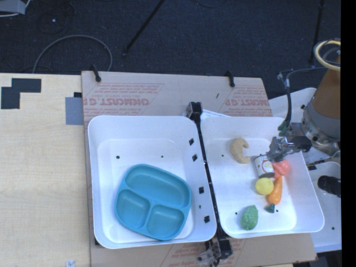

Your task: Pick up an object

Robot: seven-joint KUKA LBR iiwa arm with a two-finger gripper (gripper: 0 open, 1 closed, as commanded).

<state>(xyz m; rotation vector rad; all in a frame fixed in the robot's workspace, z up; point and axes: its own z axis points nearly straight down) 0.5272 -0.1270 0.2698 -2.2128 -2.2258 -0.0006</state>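
The right bin (311,218) holds a tan croissant-shaped piece (240,149), a yellow lemon (264,186), an orange carrot (276,191), a pink piece (282,167) and a green bumpy piece (249,217). My gripper (268,159) reaches in from the right and hangs low over the bin's right side. It sits just above the lemon, beside the pink piece and to the right of the croissant. Its metal tip hides what lies directly under it.
The left bin (105,132) holds a blue divided plate (153,201). A black divider (201,166) runs between the bins. Cardboard (167,96) lies under both bins, and the arm's body (328,104) stands over the right rim.
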